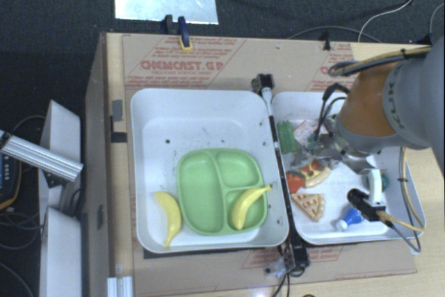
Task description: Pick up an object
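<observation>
Two pizza slices lie mid-floor in the right bin, a red piece touching the upper one near the left wall, with the gripper low over the clutter just above them, its fingers hidden, so spread or pressed I cannot tell.

A single fixed camera looks down at a slant from above the bench, framing both bins, with the arm entering at 3 o'clock.
</observation>
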